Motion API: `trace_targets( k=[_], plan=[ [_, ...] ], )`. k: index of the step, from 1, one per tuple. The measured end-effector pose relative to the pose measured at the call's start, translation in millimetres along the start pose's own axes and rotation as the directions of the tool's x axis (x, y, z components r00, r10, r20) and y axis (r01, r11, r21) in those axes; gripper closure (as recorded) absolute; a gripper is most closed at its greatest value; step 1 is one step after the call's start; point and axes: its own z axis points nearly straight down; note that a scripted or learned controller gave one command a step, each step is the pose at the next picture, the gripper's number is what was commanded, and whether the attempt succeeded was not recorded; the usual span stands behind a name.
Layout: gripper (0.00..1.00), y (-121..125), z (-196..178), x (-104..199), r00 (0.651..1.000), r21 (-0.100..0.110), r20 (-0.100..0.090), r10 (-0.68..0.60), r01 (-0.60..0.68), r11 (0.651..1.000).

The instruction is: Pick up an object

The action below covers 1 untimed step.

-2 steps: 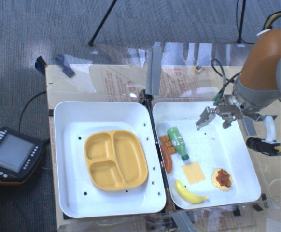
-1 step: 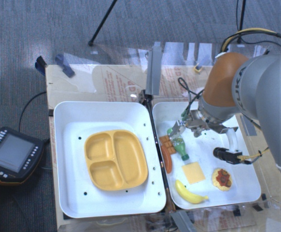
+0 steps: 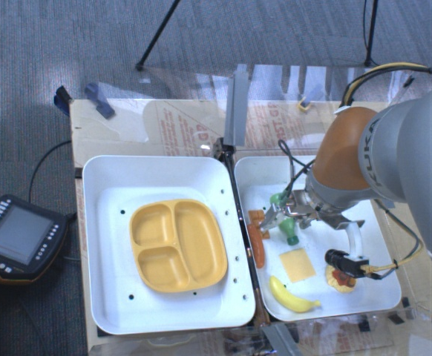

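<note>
My gripper [image 3: 279,215] is low in the right bin [image 3: 383,232], near its left-centre, reaching in from the right. A green bottle-shaped toy [image 3: 289,231] lies right under it, partly hidden by the gripper, with another green part just above it. Left of the gripper lies an orange-red sausage-like stick [image 3: 258,248] along the bin's left wall. In front of the gripper lie a yellow cheese slice [image 3: 298,265] and a banana [image 3: 292,296]. A small round red-and-tan item [image 3: 340,282] sits at the front right, half covered.
The left bin [image 3: 105,199] holds a yellow three-compartment plate [image 3: 177,244]. The divider between the bins runs just left of the orange stick. A teach pendant [image 3: 17,236] lies off the bench at far left.
</note>
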Motion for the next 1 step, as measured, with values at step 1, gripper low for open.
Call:
trace_targets(
  k=[1],
  plan=[
    [1.00, 0.9, -9.0, 0.7, 1.000, 0.002, -0.006, 0.006, -0.006, 1.000]
  ],
)
